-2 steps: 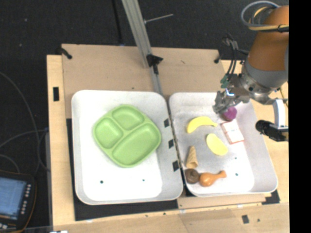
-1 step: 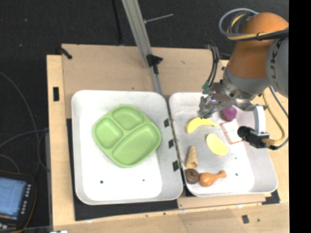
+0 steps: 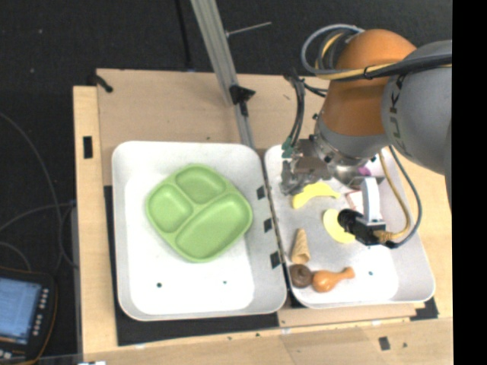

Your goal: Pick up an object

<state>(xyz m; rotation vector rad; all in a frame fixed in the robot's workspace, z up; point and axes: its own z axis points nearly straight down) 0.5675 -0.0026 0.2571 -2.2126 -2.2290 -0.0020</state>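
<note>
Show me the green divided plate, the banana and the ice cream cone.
green divided plate [image 3: 199, 213], camera view, centre ridge.
banana [image 3: 313, 195], camera view, middle of the curve.
ice cream cone [image 3: 301, 245], camera view, mid-cone.

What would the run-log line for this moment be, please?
gripper low in right bin | beside banana | grasp unconfirmed | green plate in left bin

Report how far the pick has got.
Done: the gripper is down in the right bin, beside the toy banana. In hand: nothing visibly held; whether its fingers are closed can't be seen. Left: grasp and lift. The banana, ice cream cone, pear-shaped toy and green divided plate all lie in the bins.
</note>
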